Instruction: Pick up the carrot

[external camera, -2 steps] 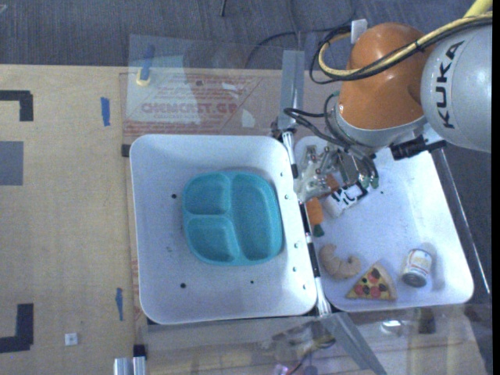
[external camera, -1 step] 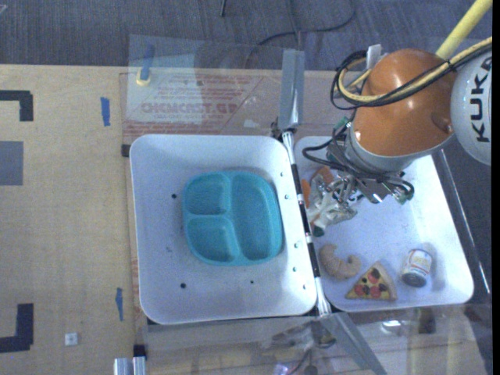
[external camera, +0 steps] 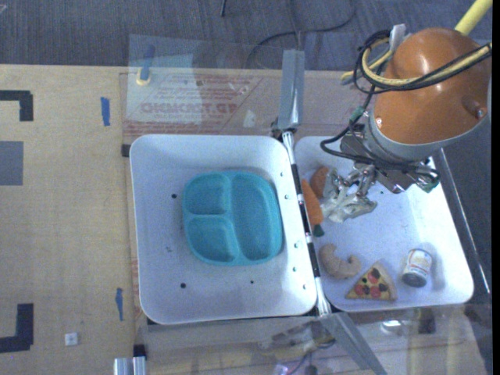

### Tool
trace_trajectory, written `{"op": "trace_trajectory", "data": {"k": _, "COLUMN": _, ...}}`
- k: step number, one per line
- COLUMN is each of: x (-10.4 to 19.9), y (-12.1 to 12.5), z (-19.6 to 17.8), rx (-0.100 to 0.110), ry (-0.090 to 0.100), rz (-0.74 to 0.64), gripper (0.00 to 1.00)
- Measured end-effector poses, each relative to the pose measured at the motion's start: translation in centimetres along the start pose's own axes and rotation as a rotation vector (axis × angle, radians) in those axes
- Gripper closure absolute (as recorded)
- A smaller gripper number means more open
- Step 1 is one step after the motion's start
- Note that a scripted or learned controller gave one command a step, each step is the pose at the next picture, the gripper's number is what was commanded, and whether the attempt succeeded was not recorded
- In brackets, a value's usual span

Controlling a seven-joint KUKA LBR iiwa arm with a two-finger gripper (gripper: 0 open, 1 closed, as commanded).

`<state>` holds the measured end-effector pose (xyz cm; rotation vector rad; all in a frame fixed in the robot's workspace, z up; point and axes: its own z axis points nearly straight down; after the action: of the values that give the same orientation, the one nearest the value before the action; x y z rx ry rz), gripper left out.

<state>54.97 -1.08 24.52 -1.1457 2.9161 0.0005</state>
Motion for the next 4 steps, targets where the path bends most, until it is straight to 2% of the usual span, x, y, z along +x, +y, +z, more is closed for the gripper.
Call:
{"op": "trace_trajectory", "data": {"k": 1, "x": 0.6, "y": 3.1, "z": 0.0, "rx": -0.004, "ry": 0.003, "rz": -0.432, "gripper": 1.00}}
{"op": "trace_trajectory", "data": {"k": 2, "x": -2.5, "y": -0.6, "z": 4.1, "rx": -0.003, "ry": -0.001, "rz": -0.731, "gripper": 1.00}}
{"op": "trace_trajectory", "data": {"k": 3, "x": 0.4, "y": 1.4, "z": 1.6, "rx": -0.007, "ry": 0.001, "rz": -1.128, "gripper": 1.00}}
{"op": "trace_trajectory", "data": {"k": 4, "x": -2.9, "y": -1.6, "z": 4.5, "rx": -0.007, "ry": -0.002, "rz": -1.398, "gripper": 1.00}}
